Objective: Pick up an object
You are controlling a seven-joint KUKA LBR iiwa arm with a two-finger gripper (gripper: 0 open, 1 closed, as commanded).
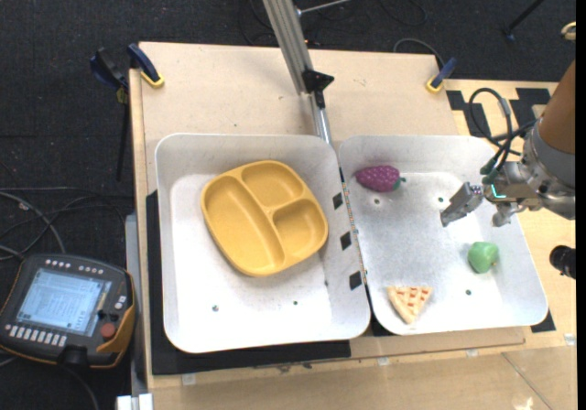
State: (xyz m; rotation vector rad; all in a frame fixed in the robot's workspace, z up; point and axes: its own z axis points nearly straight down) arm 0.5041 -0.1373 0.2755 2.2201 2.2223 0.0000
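Note:
The right bin (pixel 430 234) holds three small objects: a purple bunch of grapes (pixel 378 178) at its far left, a green rounded toy (pixel 482 256) near its right side, and a pizza slice (pixel 409 301) by its front edge. My gripper (pixel 481 209) hovers over the right part of this bin, just beyond the green toy. Its two fingers (pixel 458 204) stand spread apart with nothing between them. The grapes lie well to its left.
A yellow divided plate (pixel 265 216) lies in the left bin (pixel 183 307). A slanted metal pole (pixel 291 33) rises from the far side between the bins. A teach pendant (pixel 64 307) sits off the bench at lower left.

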